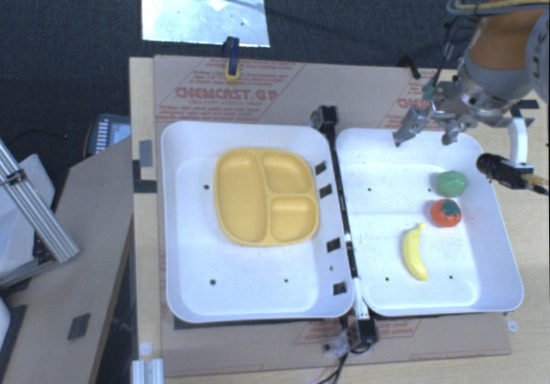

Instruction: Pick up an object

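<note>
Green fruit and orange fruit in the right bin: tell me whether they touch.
Cannot tell. In the camera view the green fruit sits directly above the orange fruit, their outlines meeting with no plain gap, but the slanted angle could hide a small one.

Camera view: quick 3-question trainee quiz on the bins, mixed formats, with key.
1. True or false: the yellow divided plate lies in the left bin.
2. Which item in the right bin lies nearest the camera view's bottom edge? A) green ball B) tomato C) banana
3. Fill in: the gripper hovers over the right bin's ____ edge, holding nothing.

Key: 1 true; 2 C; 3 far.
</note>
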`<state>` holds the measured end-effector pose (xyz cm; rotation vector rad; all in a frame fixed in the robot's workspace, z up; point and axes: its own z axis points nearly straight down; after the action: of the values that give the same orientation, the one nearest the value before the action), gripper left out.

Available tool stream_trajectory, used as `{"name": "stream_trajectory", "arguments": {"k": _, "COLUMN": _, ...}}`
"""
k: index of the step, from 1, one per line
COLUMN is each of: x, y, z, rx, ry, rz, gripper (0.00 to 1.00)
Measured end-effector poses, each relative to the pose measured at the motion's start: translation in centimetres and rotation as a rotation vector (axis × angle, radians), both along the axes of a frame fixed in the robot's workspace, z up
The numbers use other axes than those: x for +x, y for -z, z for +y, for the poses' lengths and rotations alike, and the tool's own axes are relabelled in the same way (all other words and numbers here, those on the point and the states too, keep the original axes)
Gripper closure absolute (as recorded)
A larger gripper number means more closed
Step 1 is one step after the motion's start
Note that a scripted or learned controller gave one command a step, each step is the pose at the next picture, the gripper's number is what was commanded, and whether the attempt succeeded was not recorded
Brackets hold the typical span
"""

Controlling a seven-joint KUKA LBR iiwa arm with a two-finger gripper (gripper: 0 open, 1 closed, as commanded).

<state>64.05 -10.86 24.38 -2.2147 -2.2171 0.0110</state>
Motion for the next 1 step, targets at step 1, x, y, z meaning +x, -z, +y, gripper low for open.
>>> {"name": "stream_trajectory", "arguments": {"k": 1, "x": 0.22, "y": -0.74, "z": 0.04, "rx": -0.001, "ry": -0.002, "rz": -0.012, "gripper": 0.00}}
